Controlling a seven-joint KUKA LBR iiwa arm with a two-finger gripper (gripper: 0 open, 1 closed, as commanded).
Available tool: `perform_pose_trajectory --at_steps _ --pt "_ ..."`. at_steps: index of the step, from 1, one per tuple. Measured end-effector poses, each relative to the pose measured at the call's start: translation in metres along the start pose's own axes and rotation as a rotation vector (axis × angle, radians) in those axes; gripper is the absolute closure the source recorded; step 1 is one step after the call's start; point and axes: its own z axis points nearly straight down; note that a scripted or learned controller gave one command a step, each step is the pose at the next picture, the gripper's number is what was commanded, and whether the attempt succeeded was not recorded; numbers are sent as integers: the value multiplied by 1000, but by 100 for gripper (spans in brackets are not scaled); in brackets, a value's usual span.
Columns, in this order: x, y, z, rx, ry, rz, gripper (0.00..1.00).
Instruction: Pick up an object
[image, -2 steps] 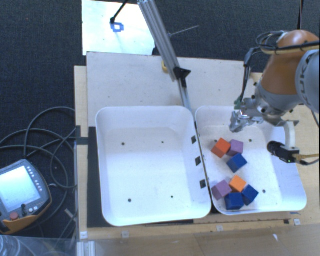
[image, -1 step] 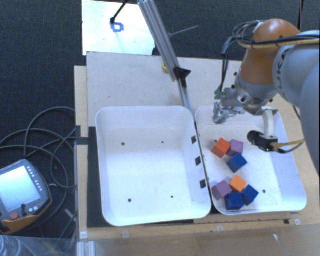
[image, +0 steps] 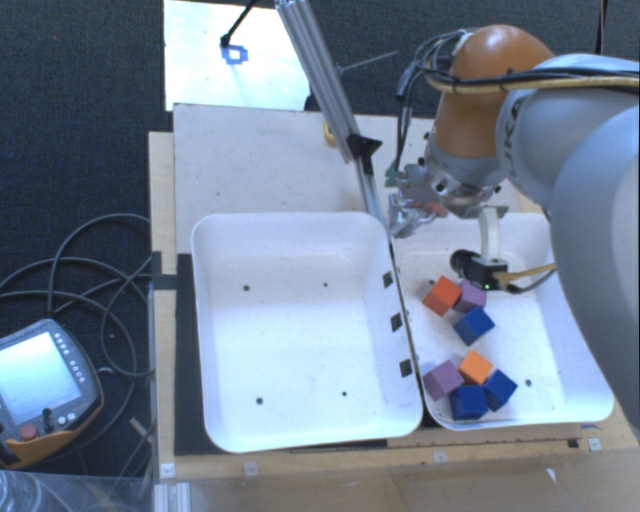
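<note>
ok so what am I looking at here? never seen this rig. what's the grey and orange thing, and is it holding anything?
There is one camera, fixed above the bench and looking down at a slant. The grey and orange thing is a robot arm reaching in from the right. Its gripper hangs over the back left corner of the right bin. That bin holds small blocks: an orange block, a purple block and a blue block at the back, plus a front cluster of one purple, one orange and two blue. Nothing is visibly held, as all the blocks lie in the bin. The left bin sits alongside.
</note>
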Motion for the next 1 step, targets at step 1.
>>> perform_pose_trajectory --at_steps 1 --pt "55 14 -20 -2 1 0 100"
